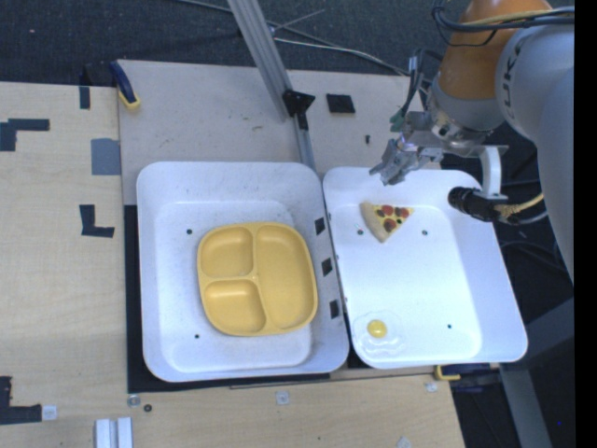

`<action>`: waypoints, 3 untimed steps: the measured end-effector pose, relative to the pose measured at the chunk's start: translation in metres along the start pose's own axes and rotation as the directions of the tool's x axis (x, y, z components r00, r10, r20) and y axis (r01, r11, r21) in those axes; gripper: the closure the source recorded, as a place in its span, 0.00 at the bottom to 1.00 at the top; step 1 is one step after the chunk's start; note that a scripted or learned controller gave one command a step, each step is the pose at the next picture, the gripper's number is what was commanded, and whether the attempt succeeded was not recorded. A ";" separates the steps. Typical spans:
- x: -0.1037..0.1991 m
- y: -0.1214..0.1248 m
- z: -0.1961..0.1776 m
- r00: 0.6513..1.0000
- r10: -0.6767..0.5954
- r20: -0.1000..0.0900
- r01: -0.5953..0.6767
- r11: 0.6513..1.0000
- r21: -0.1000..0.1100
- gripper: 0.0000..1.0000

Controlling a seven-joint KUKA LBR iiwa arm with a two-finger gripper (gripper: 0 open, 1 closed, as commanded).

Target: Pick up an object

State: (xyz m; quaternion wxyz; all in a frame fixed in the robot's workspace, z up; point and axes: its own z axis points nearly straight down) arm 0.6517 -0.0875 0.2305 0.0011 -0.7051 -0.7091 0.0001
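Note:
A toy pizza slice (386, 219) lies near the back of the right bin (466, 278). A toy fried egg (378, 331) lies at that bin's front left corner. My gripper (395, 168) hangs over the bin's back edge, just above and behind the pizza slice. Its fingers stand slightly apart with nothing between them. A yellow divided plate (256, 278) rests in the left bin (168, 250).
A metal pole (266, 49) slants up from between the bins at the back. A black cable (480, 203) loops off the arm over the right bin's back right corner. Tape marks dot the bench on the left.

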 end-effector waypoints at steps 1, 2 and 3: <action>0.056 -0.019 -0.005 1.000 -0.001 0.000 0.001 1.000 -0.001 1.00; 0.098 -0.030 0.002 1.000 0.001 0.001 -0.001 1.000 0.002 1.00; 0.159 -0.047 0.002 1.000 -0.002 0.000 0.002 1.000 0.002 1.00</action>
